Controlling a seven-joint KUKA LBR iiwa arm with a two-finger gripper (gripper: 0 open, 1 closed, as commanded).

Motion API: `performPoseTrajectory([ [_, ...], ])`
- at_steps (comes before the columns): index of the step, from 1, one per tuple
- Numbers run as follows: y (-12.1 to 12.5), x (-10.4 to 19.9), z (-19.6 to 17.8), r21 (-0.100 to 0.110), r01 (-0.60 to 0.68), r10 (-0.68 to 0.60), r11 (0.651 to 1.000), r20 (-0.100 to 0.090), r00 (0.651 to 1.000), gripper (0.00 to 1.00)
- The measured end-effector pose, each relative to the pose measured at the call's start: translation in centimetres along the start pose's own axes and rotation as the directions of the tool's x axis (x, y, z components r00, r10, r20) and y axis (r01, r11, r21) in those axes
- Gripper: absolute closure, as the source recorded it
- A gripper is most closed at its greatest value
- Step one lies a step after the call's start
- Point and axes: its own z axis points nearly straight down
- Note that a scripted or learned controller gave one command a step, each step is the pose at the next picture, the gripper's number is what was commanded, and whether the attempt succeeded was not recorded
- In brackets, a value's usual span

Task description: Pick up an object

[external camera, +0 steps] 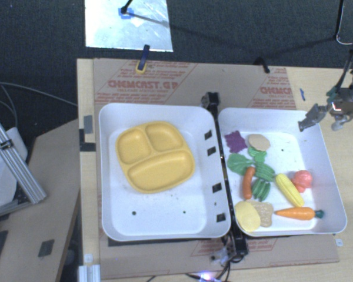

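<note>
Up at the right bin's (332,175) far right corner, the gripper (317,117) hovers; whether its fingers are spread, I cannot tell.

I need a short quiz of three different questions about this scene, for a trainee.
1. True or false: the yellow tray lies in the left bin.
2. Which item lies nearest the right bin's front edge? A) purple piece B) carrot C) tan disc
3. Fill in: the pincer hovers over the right bin's ____ corner.

Key: 1 true. 2 B, the carrot. 3 far right.
</note>
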Motion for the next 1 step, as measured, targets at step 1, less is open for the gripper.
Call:
performPoseTrajectory([
  [1, -3.74, -0.54, 16.96, 0.017, -0.004, 0.004, 1.000, -0.006, 1.000, 0.00],
])
